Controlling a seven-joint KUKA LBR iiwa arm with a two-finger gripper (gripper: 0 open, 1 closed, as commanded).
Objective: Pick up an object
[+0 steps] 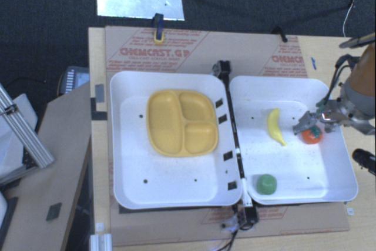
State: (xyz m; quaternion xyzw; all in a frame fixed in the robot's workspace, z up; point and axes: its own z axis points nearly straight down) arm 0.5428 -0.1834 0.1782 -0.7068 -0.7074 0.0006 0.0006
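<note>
Orange-red and round, a small tomato-like fruit [312,136] sits in the right white bin [294,88], directly beneath the metal pincer [316,121]; whether it grips, I cannot tell. Curved yellow banana [274,126] lies nearby, green round piece [266,184] lower. Left bin [126,126] carries a smooth yellow compartment plate [181,122].

Banana [275,126] just beside tomato [312,136]
</note>
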